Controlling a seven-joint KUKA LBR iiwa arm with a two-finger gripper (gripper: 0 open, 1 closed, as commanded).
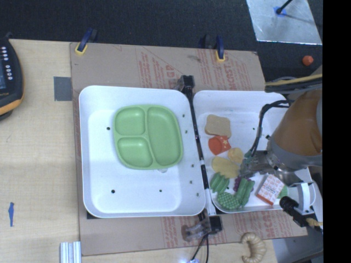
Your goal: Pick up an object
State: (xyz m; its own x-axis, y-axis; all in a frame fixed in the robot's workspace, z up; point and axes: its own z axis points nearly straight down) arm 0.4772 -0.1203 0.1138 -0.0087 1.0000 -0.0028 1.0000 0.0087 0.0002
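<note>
Camera view: we saw gripper (248, 167) low in right white bin (247, 98), above small plastic toy foods (229, 169); whether pincer was wide or narrow, we could not tell. We judged foods light, stiff, slippery; take yellow piece (224, 166) across narrow sides.

Divided plate (148, 136) in left bin (96, 196)

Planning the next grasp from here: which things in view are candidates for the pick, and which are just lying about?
Job:
- gripper, low over the right bin
- toast slice
- red piece
- yellow pieces
- green vegetables
- small red-and-white carton

Lying about:
- green divided plate in the left bin
- handheld controller
- clamps
</note>
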